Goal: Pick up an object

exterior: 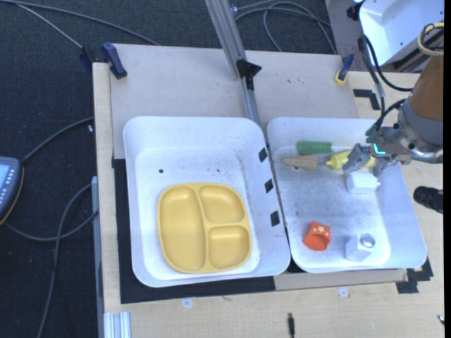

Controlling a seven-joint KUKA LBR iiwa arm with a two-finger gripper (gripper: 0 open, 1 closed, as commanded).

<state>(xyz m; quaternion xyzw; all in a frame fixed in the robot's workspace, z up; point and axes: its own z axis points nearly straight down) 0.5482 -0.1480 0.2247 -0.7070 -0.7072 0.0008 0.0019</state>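
Table (183, 83) of pale wood sits on dark carpet (42, 83); gripper (368, 157) hangs above its right bin (402, 210), grip state unclear.

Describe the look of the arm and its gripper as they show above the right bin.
The arm has an orange-brown band above a grey wrist section. A black cable runs along it toward the white base housing. The gripper is a grey and dark metal block carrying a small teal light.

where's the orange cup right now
The orange cup sits in the right bin, near its front edge, just left of the grey block.
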